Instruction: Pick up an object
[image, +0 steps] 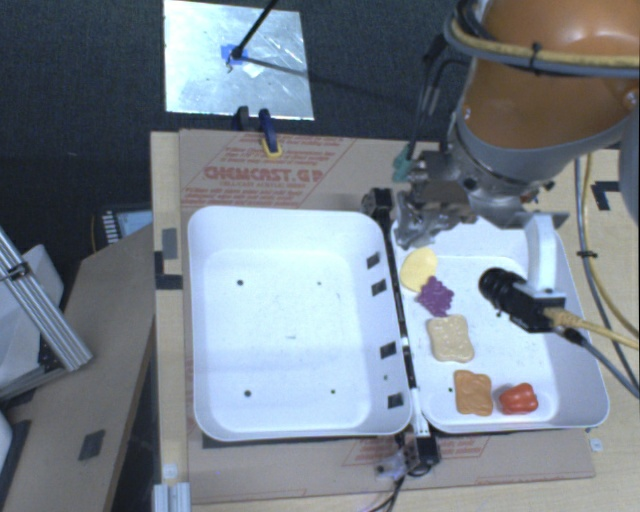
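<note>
The right bin (590, 395) holds several toy foods along its left side: a yellow piece (419, 266), a purple grape cluster (435, 295), a tan cracker (450, 338), an orange waffle-like piece (473, 392) and a red pepper (518, 398). My gripper (418, 226) hangs over the bin's far left corner, just above the yellow piece. The big orange and grey wrist above it hides much of the hand. I see nothing held in it.
The left bin (290, 320) stands beside the right one on a cardboard sheet (270, 170). A black cylindrical part (512, 295) with a yellow cable sticks out over the right bin. A shiny metal plate (238, 60) lies at the back.
</note>
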